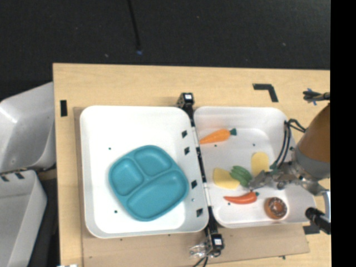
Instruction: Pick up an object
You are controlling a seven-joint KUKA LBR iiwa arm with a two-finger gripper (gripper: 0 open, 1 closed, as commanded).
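The arm's tool hangs low in the right bin, beside a green toy vegetable and above a red chili; its grip cannot be made out. A blue divided plate sits in the left bin.

Bright, even overhead light — soft, low-resolution blur

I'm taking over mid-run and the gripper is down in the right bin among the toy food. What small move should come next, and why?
Probably a short descent with a slight nudge toward the green piece. The gripper sits right at its edge, with the red chili just below and yellow pieces on either side, so centring on one item first should avoid catching a neighbour. I cannot tell the finger state.
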